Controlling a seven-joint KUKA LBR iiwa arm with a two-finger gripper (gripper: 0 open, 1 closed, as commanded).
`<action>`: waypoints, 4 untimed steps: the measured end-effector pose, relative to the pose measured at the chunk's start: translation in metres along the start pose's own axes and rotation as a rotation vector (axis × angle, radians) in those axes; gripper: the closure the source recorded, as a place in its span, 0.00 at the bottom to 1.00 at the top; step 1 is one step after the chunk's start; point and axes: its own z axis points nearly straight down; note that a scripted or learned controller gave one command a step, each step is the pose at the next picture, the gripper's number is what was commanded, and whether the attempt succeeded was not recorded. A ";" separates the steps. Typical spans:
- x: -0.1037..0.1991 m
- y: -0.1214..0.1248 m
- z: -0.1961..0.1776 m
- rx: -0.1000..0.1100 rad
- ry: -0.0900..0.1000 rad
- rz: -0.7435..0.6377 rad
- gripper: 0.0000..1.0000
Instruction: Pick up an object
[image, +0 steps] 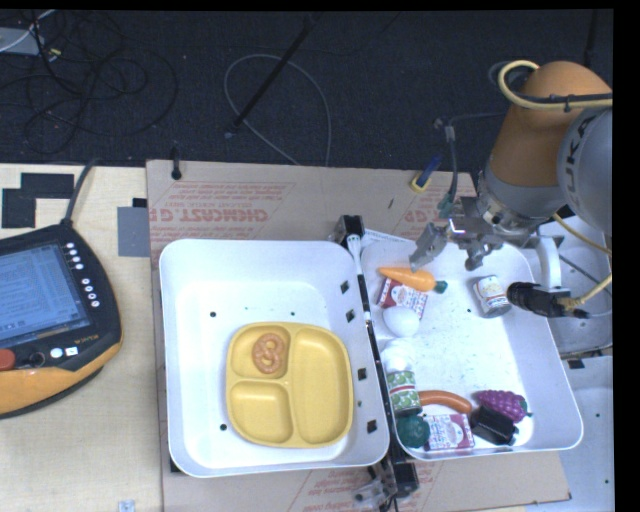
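Nearest us, toy grapes sit in the right bin, while we see the end effector (fingers spread wide, holding nothing) poised just above-right of the carrot, whose long axis runs left-right.

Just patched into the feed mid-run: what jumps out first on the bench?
The yellow divided plate fills the middle of the left bin, a pretzel in one section. In the right bin, toy food crowds the near and left sides, and the gripper hangs above a carrot at the far end.
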 end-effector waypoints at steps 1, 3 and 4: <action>0.022 -0.060 0.040 0.002 0.000 0.002 0.00; 0.003 0.007 0.138 -0.003 0.000 -0.001 0.00; -0.012 0.007 0.138 -0.003 0.000 0.000 0.00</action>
